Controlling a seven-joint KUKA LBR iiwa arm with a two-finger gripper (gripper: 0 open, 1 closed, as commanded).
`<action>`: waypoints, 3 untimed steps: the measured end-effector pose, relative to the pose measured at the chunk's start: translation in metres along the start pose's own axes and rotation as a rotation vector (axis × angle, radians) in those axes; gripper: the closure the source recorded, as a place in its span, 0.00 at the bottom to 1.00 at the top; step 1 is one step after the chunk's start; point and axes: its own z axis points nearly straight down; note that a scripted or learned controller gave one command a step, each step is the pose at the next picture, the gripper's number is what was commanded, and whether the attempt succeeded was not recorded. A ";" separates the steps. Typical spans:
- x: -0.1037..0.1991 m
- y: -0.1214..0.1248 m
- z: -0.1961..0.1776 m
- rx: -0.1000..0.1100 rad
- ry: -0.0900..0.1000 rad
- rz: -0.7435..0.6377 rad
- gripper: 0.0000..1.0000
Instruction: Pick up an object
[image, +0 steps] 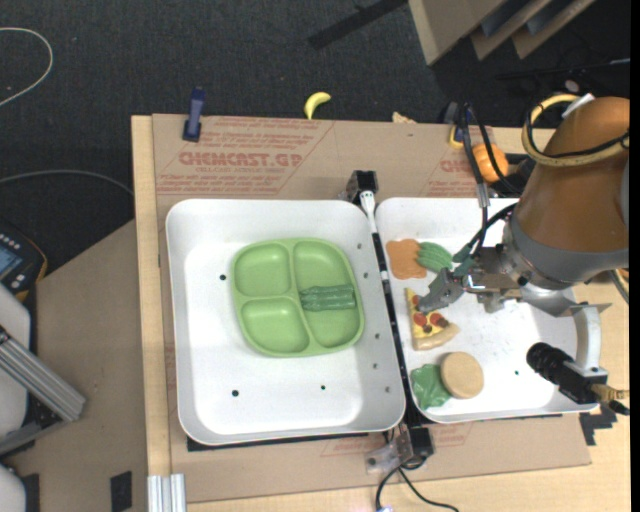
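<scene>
End effector (437, 293) low over the right bin (500, 400), fingers parted narrowly with nothing between them, pizza slice (431, 327) just below it, orange piece (404, 259) and green leaf (435, 256) just above it, round cookie (463, 375) beyond the pizza slice, green divided plate (265, 270) well apart in the left bin (200, 330)

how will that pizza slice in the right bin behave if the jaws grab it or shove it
The pizza slice looks like a flat toy wedge, so it is probably stiff and light. Lying flat on the smooth white right bin, it would likely slide, not roll. Its low profile may make it hard for the gripper to get under.
</scene>
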 end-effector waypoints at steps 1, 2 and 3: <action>0.078 0.003 -0.142 -0.011 0.002 -0.007 0.00; 0.123 0.003 -0.193 -0.003 0.002 -0.003 0.00; 0.120 0.003 -0.200 0.001 -0.001 0.002 1.00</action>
